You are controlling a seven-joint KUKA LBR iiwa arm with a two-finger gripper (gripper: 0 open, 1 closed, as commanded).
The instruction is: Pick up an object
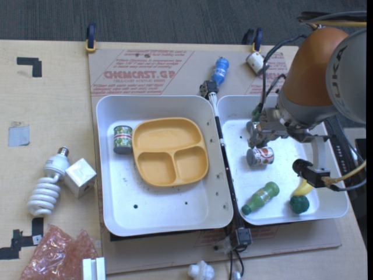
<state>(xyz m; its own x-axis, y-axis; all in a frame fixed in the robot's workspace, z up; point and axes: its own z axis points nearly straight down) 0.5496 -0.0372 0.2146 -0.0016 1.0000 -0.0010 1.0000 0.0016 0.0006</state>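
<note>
In the right bin (233, 112), a small silver can with a red and white label (260, 156) lies on its side near the middle. My gripper (256, 140) hangs just above the can's upper edge, very close to it or touching it. The grey wrist and the orange band (315, 69) rise behind it to the upper right. A green bottle (260, 198) lies tilted at the bin's front. A yellow banana-like piece (302, 186) and a green round object (299, 203) sit in the front right corner.
The left bin (116, 206) holds a yellow divided plate (171, 150) and a small green can (122, 139) by its left wall. A blue bottle (220, 70) lies behind the bins. A spiral light bulb (46, 185) and a white cube (80, 175) rest on the bench at left.
</note>
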